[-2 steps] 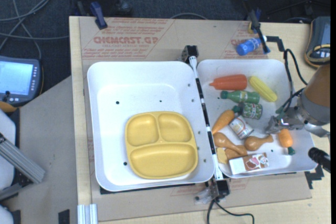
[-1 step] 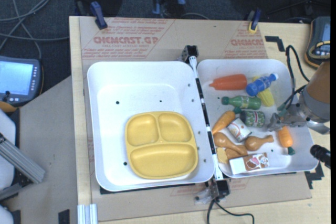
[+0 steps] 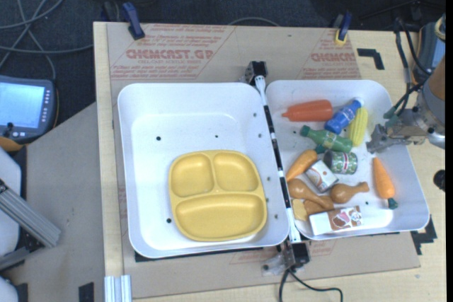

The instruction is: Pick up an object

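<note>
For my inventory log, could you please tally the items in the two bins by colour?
Orange: 3, a hot dog and two carrots
Yellow: 2, a tray and a corn cob
Blue: 1, a bottle
Green: 2, a bottle and a can
Brown: 2, drumsticks
White: 2, cartons
Total: 12
</note>
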